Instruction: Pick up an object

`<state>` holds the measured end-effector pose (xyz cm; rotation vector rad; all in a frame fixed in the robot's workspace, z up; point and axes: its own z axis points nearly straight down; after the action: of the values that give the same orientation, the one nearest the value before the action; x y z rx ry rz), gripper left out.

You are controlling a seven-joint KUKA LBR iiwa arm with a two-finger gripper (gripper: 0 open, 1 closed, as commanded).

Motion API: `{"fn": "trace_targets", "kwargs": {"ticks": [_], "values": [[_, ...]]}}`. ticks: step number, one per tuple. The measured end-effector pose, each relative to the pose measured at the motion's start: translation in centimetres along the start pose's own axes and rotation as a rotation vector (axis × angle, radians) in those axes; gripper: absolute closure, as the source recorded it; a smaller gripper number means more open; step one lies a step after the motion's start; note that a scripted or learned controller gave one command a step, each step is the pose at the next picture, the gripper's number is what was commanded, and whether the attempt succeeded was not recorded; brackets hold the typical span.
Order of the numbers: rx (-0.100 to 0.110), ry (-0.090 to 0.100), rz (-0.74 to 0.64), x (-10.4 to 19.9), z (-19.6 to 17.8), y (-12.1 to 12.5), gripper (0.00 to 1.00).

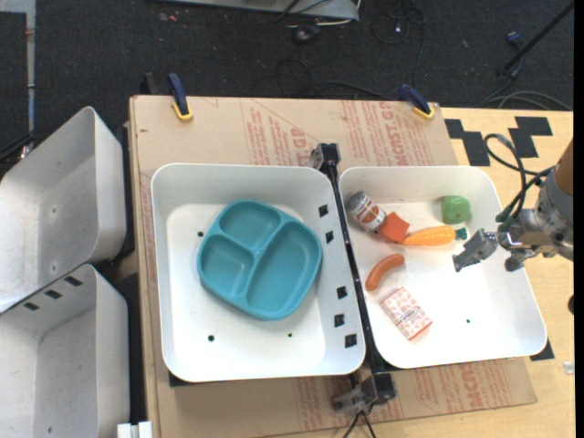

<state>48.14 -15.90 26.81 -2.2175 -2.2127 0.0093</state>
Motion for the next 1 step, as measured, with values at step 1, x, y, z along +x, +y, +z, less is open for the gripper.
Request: {"fn": "trace_targets", "kwargs": {"ticks": [1], "values": [[-0.01, -0.002, -0.003, 0.05, -0.49, 0.19, 0.0]]}}
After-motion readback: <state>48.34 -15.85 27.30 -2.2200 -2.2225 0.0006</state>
